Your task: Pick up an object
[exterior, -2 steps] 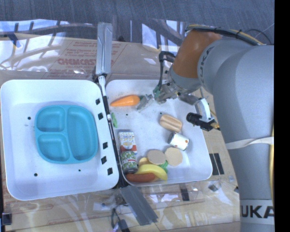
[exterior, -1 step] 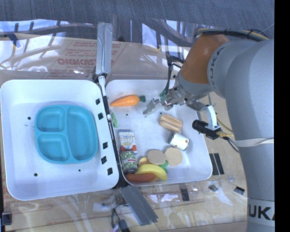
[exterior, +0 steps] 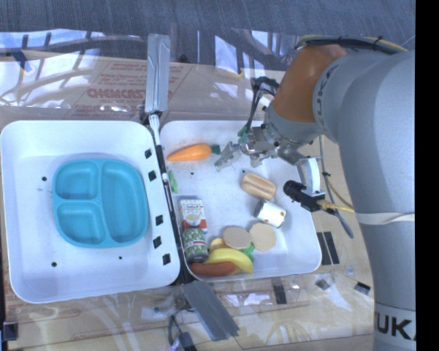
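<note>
We see the grey arm with its orange band (exterior: 303,86) reaching in from the right over the far part of the right white bin (exterior: 307,251). Its two-finger gripper (exterior: 234,154) hangs with metal fingers (exterior: 225,156) pointing left, slightly parted, and nothing lies between them. Just left of the fingertips, an orange plastic carrot with a green stem (exterior: 190,152) lies on the bin floor, close to the tips but apart from them. Nearer us and slightly right lies a tan bread-roll-shaped toy (exterior: 258,186). In the near part of this bin are a small juice carton (exterior: 193,213), a yellow banana (exterior: 230,257) and two round tan discs (exterior: 250,237). The left white bin (exterior: 22,269) holds a blue sectioned plastic tray (exterior: 101,202).
</note>
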